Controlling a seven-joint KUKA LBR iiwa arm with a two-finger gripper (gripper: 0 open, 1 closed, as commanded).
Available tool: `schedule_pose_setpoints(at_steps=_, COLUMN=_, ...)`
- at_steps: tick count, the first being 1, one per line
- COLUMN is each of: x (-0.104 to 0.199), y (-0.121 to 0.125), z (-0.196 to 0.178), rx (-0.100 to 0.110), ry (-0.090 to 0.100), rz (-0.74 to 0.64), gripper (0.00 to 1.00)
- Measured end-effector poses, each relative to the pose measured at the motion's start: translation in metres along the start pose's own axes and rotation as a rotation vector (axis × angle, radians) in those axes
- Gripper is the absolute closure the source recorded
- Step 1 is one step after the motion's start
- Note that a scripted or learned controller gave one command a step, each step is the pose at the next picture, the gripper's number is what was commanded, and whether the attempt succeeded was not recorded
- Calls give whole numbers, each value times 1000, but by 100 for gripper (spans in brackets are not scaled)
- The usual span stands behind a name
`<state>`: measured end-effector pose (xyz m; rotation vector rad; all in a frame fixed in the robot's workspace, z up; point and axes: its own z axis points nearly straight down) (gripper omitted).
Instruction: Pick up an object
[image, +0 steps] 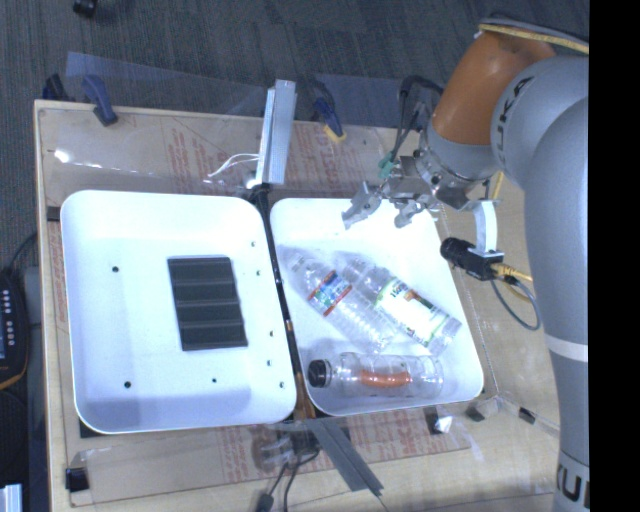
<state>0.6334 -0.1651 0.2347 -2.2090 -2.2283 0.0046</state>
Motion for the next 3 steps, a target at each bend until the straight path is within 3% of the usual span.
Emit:
schedule_pose_setpoints(at_steps=1, x=27, y=4, z=29, rx=-1, ry=0, rz=-155, gripper=0)
schedule_pose_setpoints(at_steps=2, x=27, y=5, z=18, rx=-1, ry=0, rz=-159, gripper=100)
schedule_pose_setpoints(at_steps=3, x=28, y=4, z=18, rx=-1, ry=0, rz=-159, gripper=0)
